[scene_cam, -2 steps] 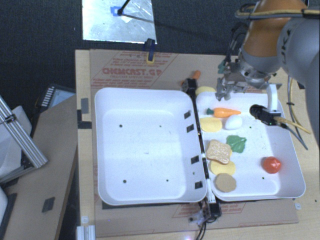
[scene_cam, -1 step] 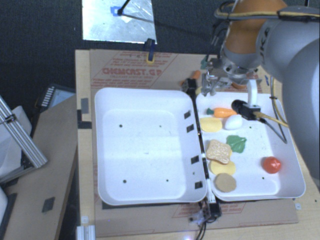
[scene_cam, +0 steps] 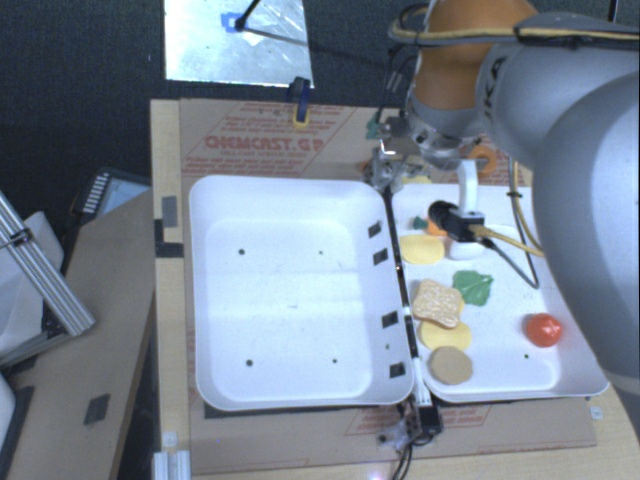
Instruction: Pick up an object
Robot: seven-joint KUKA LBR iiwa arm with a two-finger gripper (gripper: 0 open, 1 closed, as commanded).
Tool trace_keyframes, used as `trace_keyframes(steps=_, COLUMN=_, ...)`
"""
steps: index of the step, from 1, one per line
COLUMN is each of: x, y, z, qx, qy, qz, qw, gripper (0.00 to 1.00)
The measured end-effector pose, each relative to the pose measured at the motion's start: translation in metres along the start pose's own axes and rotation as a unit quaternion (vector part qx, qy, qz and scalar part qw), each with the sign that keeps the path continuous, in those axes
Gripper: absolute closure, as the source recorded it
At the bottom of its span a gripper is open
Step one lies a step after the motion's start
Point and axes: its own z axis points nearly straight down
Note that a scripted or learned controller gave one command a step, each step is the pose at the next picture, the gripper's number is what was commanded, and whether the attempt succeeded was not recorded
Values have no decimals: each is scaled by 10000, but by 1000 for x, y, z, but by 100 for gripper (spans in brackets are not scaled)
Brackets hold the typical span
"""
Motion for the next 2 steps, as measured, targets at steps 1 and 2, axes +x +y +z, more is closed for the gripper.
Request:
trace_keyframes(steps=1, x=6, y=-50, z=-40, qx=11, qy=-2, qz=27, qw=10000, gripper=100)
trace_keyframes(steps=2, x=84, y=-85, z=3, qx=33, qy=6, qz=-13, qw=10000, gripper=100)
